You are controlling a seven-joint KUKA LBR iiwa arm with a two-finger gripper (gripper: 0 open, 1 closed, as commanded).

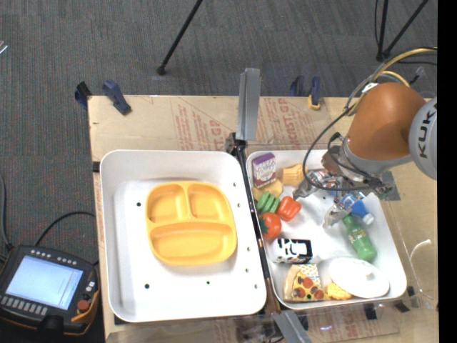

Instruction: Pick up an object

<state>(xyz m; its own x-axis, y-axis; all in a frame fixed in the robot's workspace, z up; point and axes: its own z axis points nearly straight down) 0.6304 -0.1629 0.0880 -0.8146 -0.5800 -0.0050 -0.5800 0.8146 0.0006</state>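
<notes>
My gripper (319,204) hangs under the orange-banded wrist over the right bin (395,252). It is open, with bare bin floor between its fingers. Just left of it lie an orange pepper (288,207), a green pepper (268,202) and a red tomato (271,225). A green bottle (360,240) with a blue top (355,206) lies just right of it. A purple box (264,168) and a yellow wedge (293,174) sit at the back of the bin.
The left bin (114,191) holds a yellow divided plate (191,221). At the front of the right bin are a black-and-white toy (294,249), a pizza slice (303,284) and a white plate (357,277). A grey post (248,109) stands behind the bins.
</notes>
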